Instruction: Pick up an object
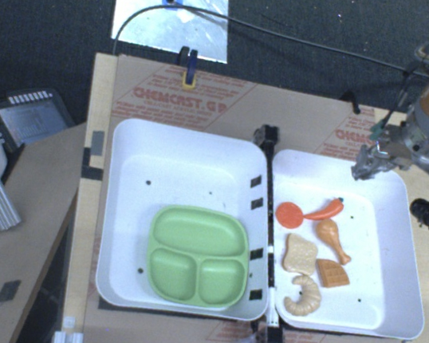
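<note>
The right bin (398, 236) holds several toy foods: a red-orange disc (289, 214), an orange chili-shaped piece (324, 211), a drumstick (333, 239), a pale bread slice (299, 254), a brown wedge (331, 273) and a shrimp (304, 295). My gripper (367, 166) hangs above the far edge of the right bin, well away from the foods, with nothing seen between its fingers. The arm enters from the upper right.
The left bin (143, 163) holds a green three-compartment plate (197, 254) at its near side. A black divider strip (266, 215) runs between the bins. A yellow clamp (190, 70) sits at the bench's far edge, and a silver sheet (174, 7) lies beyond.
</note>
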Tool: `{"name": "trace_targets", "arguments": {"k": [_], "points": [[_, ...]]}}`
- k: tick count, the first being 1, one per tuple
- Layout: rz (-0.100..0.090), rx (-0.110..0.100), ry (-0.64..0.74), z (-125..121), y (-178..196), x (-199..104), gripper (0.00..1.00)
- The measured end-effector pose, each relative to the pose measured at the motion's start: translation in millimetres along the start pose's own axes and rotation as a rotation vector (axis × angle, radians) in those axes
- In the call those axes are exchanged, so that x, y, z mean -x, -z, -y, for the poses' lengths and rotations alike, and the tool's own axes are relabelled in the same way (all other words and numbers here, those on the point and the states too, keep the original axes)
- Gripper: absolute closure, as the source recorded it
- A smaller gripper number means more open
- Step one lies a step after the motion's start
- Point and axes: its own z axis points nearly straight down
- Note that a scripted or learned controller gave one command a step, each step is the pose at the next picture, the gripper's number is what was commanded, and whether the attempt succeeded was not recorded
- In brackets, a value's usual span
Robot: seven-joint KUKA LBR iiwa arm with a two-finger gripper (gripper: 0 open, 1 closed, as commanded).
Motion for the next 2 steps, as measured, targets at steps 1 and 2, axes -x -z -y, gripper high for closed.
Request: {"name": "trace_targets", "arguments": {"k": [1,2], "points": [[-0.001,0.000,0.000,-9,2,-59,1.00],[-0.001,0.000,0.001,-14,0,-119,1.00]]}}
